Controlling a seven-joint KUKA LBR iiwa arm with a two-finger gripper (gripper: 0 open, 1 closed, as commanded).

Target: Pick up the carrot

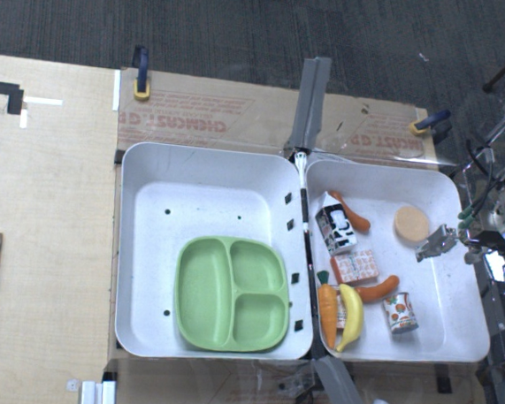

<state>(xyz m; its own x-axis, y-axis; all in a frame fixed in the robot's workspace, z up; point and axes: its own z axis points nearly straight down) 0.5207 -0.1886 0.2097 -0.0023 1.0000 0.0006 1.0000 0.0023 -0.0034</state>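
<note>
The carrot [325, 316] is orange and lies along the left wall of the right bin [451, 349], near its front corner. It touches a yellow banana [351, 316] on its right side. My gripper [433, 244] hangs over the right part of the same bin, beside a tan round disc [412, 224] and well to the right of and behind the carrot. I see nothing held in it.
The right bin also holds a small can [400, 312], an orange-red sausage [377, 289], a pink box [355, 267], a black-and-white carton [335, 228] and a thin orange piece [351, 213]. A green divided plate [232, 294] lies in the left bin [143, 231].
</note>
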